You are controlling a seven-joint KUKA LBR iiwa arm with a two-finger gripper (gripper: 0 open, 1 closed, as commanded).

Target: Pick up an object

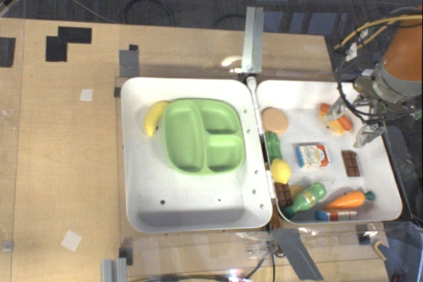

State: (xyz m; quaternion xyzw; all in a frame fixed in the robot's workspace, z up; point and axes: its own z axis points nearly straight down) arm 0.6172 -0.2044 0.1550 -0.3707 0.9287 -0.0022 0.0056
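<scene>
Looking down on the bench: two white bins side by side. Left bin [142, 208] holds a green divided tray [201, 135] with a banana [154, 118] touching its left edge. Right bin [390, 205] is crowded: round cookie [275, 120] near the top left, lemon [281, 170] against the left wall, small carton [312, 155] mid-bin, chocolate bar [351, 163] to its right, green bottle [307, 197] and carrot [346, 200] along the near edge.

Arm enters from the right, orange band at the frame edge. Gripper [357, 121] hangs over the upper right part of the right bin; its prongs appear spread with nothing between them. A small orange piece [336, 121], type unclear, lies just beside the left prong.

Step, as judged: approach, grasp not yet made. Likeliest target is the orange piece. Next move calls for centring the prongs on it, descending, then closing. Risk: nudging it aside rather than straddling it.
</scene>
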